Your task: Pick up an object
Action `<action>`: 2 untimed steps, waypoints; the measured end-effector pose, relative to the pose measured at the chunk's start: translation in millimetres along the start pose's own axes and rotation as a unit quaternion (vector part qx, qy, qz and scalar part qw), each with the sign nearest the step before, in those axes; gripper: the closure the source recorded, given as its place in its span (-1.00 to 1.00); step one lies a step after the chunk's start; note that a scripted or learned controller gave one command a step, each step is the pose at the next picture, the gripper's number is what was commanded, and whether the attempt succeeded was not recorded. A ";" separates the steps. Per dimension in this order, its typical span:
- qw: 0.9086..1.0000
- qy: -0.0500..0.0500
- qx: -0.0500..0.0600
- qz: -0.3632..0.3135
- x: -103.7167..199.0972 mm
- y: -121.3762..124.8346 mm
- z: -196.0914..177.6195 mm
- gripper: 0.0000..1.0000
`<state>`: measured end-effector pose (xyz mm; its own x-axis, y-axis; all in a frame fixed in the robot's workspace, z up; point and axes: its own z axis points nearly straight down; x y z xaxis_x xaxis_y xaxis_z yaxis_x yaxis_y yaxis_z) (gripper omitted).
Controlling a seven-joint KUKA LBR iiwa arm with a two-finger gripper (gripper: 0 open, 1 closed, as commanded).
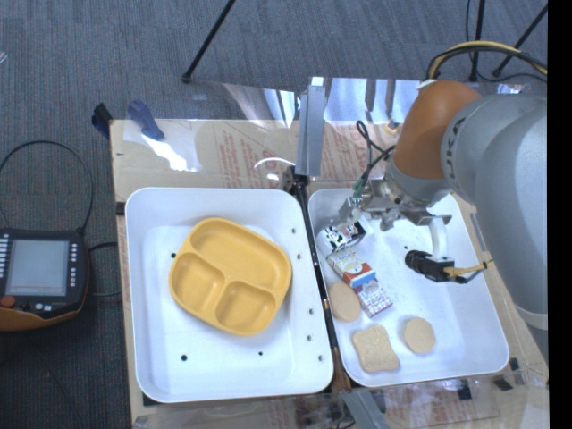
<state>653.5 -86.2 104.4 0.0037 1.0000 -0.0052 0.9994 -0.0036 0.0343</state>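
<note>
**Desk:** Where is the arm?

**Photographer:** The grey arm [500,168] reaches in from the right. Its gripper [357,217] hangs low over the far left part of the right bin [487,329].

**Desk:** Is it holding anything?

**Photographer:** I cannot tell, because the wrist hides whether it is open or closed. A small black-and-white item [338,235] lies just beside it, near the bin's left wall.

**Desk:** What else crowds that spot?

**Photographer:** A red, white and blue carton [362,282] lies flat just in front of the item, touching a round biscuit [344,302]. Nearer the front rim, a slice of toast [375,349] and a second biscuit [418,335] sit side by side. The left bin [152,347] carries a yellow divided plate [231,275]. A control pendant [36,271] rests on the floor, left of the counter [206,150].
</note>
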 end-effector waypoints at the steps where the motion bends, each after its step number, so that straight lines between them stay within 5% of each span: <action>1: 1.000 0.000 0.000 0.000 0.0 0.0 0.0 -1.00; 2: 1.000 0.000 0.000 0.001 0.5 -0.2 0.1 -1.00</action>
<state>653.3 -85.7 104.3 0.0052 1.0000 -0.0054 0.9994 -0.0050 0.0339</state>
